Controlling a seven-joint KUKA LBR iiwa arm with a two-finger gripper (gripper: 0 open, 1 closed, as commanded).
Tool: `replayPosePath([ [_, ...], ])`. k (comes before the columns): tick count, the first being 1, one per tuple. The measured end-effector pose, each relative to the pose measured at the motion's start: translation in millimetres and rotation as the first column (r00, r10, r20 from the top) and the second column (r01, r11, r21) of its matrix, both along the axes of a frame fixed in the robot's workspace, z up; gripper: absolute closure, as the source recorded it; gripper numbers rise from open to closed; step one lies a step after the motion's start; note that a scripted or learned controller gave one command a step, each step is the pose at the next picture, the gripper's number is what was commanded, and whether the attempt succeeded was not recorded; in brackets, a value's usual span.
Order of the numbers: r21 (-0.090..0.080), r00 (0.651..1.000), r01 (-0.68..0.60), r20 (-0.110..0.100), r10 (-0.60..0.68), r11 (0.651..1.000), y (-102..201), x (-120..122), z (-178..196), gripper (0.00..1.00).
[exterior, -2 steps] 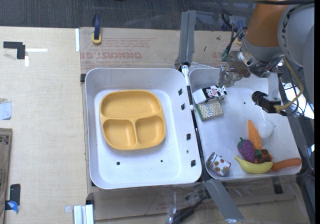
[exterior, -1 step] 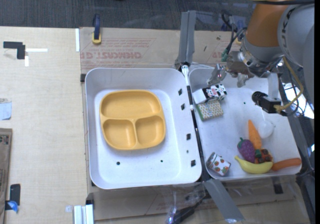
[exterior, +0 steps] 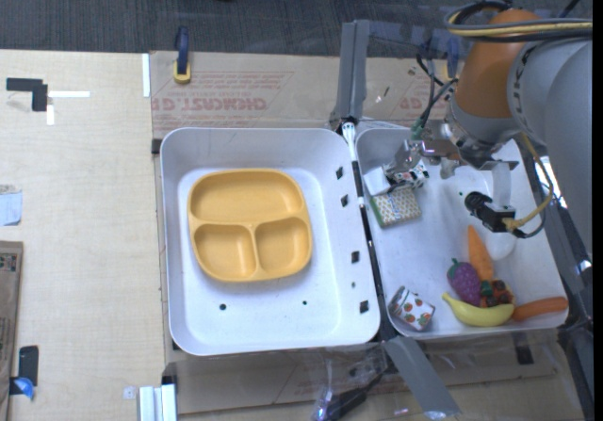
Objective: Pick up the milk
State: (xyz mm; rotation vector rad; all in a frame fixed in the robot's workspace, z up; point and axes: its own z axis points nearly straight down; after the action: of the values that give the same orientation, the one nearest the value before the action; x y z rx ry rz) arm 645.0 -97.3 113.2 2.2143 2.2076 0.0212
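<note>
- Pale wood and brown cardboard cover the desk point(exterior: 75, 174), which carries two white bins side by side; dark carpet lies beyond it.
- In the left bin point(exterior: 174, 250) sits a yellow divided plate point(exterior: 250, 223).
- In the right bin point(exterior: 438, 235), the milk point(exterior: 412, 309) looks to be the small white carton tipped over in the near left corner, though it is too small to be sure.
- A banana point(exterior: 480, 313), grapes point(exterior: 464, 280) and a carrot point(exterior: 480, 254) lie near it to the right.
- The arm point(exterior: 528, 80) reaches in from the right, and its gripper point(exterior: 407, 172) hangs over the far left part of the right bin.
- It is just above a green-and-white packet point(exterior: 396, 208) and well apart from the carton.
- Judged from this, the task is at the approach step and nothing has been lifted.
- The next move calls for travel toward the near corner, then a descent lined up with the tilted carton, clear of the bin wall.
- Cables and the wrist clutter the tip, so I cannot tell whether the gripper is open or closed, or whether it touches the packet.
</note>
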Motion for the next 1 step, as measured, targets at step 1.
replayPosePath([
  [1,0.001,0.998,-0.068,0.017,0.068,0.998,-8.2,-4.7,-3.3,0.00],
])
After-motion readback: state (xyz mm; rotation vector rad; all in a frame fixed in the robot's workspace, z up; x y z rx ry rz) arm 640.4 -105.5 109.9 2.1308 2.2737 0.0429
